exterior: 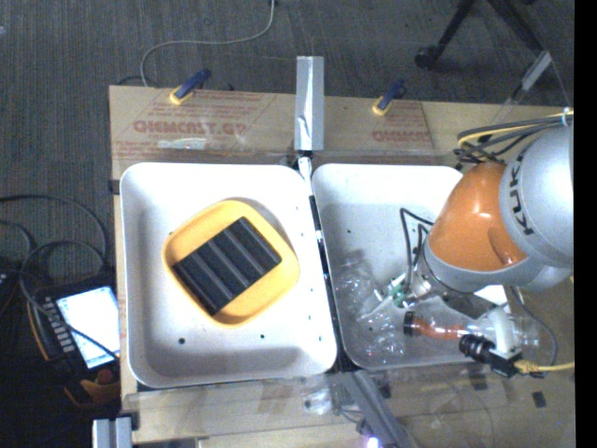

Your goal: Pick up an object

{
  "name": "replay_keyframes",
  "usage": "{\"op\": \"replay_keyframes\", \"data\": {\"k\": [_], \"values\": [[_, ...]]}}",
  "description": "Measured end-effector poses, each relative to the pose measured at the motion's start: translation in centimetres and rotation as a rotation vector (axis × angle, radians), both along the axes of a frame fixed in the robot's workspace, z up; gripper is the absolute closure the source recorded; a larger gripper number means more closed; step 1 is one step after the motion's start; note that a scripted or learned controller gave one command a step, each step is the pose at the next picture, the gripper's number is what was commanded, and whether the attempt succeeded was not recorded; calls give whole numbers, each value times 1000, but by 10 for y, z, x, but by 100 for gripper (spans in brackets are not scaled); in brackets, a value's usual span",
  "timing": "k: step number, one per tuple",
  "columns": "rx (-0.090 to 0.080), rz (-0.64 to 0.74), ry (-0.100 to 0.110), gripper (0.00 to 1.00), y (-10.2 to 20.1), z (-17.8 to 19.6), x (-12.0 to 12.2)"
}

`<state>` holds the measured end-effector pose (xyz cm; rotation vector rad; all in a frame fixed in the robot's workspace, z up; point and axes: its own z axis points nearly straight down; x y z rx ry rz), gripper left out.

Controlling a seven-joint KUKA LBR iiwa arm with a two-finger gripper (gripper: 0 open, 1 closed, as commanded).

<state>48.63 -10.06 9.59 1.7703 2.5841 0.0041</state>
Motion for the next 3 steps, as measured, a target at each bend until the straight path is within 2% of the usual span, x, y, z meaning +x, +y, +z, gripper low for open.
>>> {"op": "replay_keyframes", "data": {"k": [1, 2, 3], "values": [[0, -2, -10, 100, 0, 12, 3], [-2, 48, 5, 100, 57, 89, 64], [-1, 49, 8, 0, 58, 88, 64]]}}
